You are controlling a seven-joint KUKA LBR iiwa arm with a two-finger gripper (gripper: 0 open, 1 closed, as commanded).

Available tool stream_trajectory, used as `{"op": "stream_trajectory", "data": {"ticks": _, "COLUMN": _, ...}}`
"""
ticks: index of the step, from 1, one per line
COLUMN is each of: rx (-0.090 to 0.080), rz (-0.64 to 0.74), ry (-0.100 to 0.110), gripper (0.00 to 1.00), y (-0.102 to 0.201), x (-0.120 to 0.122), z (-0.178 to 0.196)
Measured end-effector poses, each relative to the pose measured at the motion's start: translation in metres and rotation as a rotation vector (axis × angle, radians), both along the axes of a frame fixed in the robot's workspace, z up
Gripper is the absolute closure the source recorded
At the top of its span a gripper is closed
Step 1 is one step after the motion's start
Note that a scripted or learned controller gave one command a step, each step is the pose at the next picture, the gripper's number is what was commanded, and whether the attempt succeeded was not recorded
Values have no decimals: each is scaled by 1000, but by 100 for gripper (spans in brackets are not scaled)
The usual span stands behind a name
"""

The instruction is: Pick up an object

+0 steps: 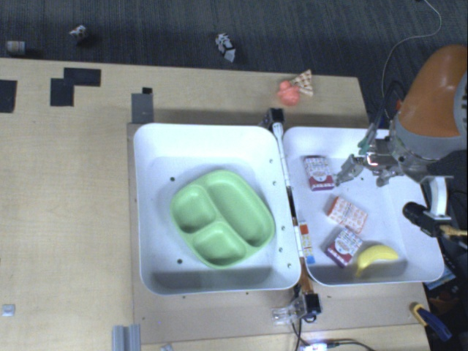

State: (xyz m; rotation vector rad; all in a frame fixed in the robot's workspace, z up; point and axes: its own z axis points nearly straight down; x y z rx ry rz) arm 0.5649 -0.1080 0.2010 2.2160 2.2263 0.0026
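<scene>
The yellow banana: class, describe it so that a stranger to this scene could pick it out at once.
Find the right white bin of the two on the bench. Look to its near edge, where the banana lies beside a small red-and-white packet. It is the one yellow, curved thing there; its neighbours are flat, boxy packets.

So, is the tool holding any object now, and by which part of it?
Nothing is held. The tool hangs over the right bin, and no object sits between its fingers. The nearest packet lies apart, on the bin floor.
</scene>
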Motion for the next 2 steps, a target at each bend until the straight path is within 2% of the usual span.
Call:
{"op": "stream_trajectory", "data": {"ticks": 1, "rx": -2, "rz": 1, "ry": -6, "gripper": 0, "y": 3, "x": 41, "z": -115}}
{"op": "stream_trajectory", "data": {"ticks": 2, "rx": -2, "rz": 1, "ry": -13, "gripper": 100, "y": 3, "x": 43, "z": -102}}
